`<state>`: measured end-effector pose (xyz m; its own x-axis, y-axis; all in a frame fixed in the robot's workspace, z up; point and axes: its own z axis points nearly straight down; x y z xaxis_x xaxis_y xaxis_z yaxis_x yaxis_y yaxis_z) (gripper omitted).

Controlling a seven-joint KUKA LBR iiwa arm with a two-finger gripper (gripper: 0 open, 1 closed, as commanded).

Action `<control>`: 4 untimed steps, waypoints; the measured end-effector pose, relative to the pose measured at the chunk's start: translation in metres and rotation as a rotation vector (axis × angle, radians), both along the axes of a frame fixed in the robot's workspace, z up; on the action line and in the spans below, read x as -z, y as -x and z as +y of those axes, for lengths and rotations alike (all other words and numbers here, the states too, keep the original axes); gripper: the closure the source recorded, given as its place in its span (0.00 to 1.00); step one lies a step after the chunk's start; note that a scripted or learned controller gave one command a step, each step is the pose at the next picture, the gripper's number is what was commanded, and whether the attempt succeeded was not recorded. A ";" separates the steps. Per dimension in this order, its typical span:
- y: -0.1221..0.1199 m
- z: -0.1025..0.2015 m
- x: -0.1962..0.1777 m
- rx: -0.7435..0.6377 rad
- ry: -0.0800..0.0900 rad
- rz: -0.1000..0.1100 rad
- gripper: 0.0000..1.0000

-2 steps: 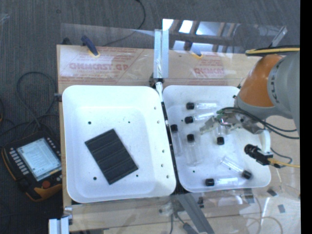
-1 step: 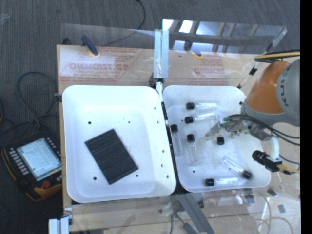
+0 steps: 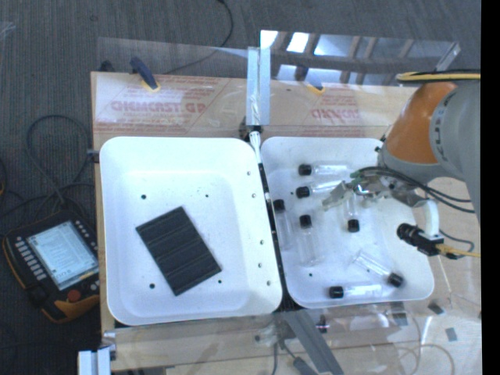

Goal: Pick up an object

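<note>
The right bin (image 3: 406, 287) holds several clear vials with black caps. One vial (image 3: 320, 168) lies near the back, another (image 3: 307, 241) near the middle, and two more (image 3: 376, 269) (image 3: 355, 290) near the front edge. My gripper (image 3: 337, 196) hangs low over the back half of this bin, pointing left, close to a vial (image 3: 314, 191) and just above a loose-looking black cap (image 3: 353, 226). Nothing is visibly held. In the left bin (image 3: 117, 287) lies a flat black ribbed pad (image 3: 177, 250).
The grey arm with its orange band (image 3: 414, 135) comes in from the right over the bin's back corner, with cables and a black connector (image 3: 418, 238) along the right rim. A pendant (image 3: 55, 256) lies left of the bench.
</note>
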<state>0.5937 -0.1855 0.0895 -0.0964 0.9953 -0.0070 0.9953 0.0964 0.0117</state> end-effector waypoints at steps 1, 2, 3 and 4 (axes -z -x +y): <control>0.038 -0.009 -0.001 -0.029 0.000 -0.003 0.00; -0.044 -0.024 0.000 -0.028 -0.006 -0.001 0.00; 0.044 -0.022 -0.001 -0.117 -0.001 0.001 0.00; -0.033 -0.030 0.000 -0.155 -0.010 -0.002 0.00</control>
<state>0.6272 -0.2151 0.0900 -0.2493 0.9684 0.0021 0.9683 0.2492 0.0152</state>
